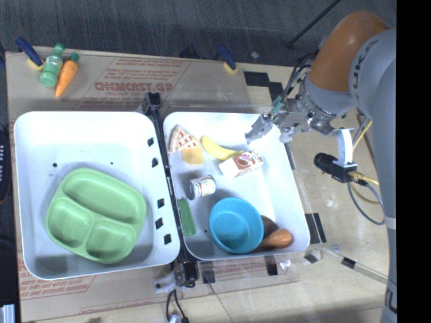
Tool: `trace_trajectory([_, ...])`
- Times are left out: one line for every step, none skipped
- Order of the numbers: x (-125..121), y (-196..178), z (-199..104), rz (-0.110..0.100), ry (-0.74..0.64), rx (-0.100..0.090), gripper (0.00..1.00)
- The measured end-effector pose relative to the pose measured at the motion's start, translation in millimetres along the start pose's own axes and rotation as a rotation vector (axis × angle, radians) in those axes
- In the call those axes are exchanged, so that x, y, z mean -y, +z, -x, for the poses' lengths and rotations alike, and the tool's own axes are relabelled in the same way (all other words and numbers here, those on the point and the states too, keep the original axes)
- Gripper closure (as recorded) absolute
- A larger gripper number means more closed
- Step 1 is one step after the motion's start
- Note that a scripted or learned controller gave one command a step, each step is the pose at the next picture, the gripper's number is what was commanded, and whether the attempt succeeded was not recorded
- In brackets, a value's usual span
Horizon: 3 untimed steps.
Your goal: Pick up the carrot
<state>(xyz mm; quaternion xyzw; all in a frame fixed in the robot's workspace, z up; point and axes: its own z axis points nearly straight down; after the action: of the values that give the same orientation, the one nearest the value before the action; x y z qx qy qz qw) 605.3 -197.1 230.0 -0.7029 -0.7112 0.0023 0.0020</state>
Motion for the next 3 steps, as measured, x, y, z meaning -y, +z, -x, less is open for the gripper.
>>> trace_trajectory([-17, 113, -54, 0.016, 0.083, 0.004, 0.0])
trace_trajectory([-37, 133, -102, 0.009, 0.108, 0.004, 0.0])
trace_trajectory([-35, 126, -103, -0.002, 0.101, 0.002, 1.0])
